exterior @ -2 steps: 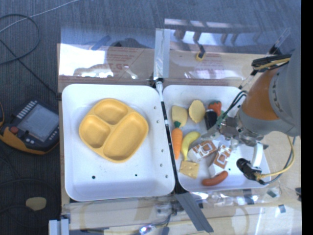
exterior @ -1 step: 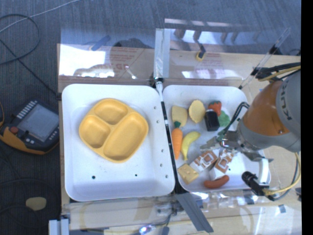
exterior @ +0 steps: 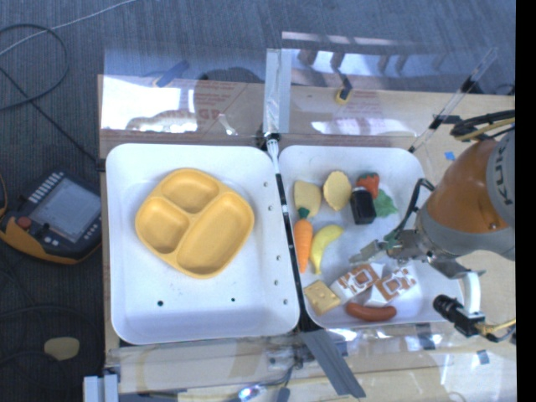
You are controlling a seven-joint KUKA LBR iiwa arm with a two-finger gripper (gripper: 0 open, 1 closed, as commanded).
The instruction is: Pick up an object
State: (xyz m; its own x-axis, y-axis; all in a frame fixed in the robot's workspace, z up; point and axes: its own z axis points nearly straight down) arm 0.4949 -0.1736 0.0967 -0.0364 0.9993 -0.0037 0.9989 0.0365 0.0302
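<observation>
My gripper (exterior: 394, 254) hangs over the right part of the right bin (exterior: 414, 162), just above two white-and-red patterned pieces (exterior: 377, 281). The grey arm with its orange band (exterior: 469, 195) reaches in from the right. A red sausage (exterior: 370, 311) and a tan cracker (exterior: 322, 296) lie at the bin's front. A carrot (exterior: 303, 243) and a banana (exterior: 325, 245) lie to the left of the gripper. Behind them are a pale yellow slice (exterior: 306, 197), a yellow lemon-like piece (exterior: 337, 189), a black cylinder (exterior: 363, 206), a red piece (exterior: 368, 181) and a green piece (exterior: 386, 202).
The left bin (exterior: 126, 308) holds a yellow divided plate (exterior: 194, 222). A raised wall (exterior: 285, 224) separates the two bins. A handheld control pendant (exterior: 52, 216) lies on the floor at the far left. Cables run along the arm at the right.
</observation>
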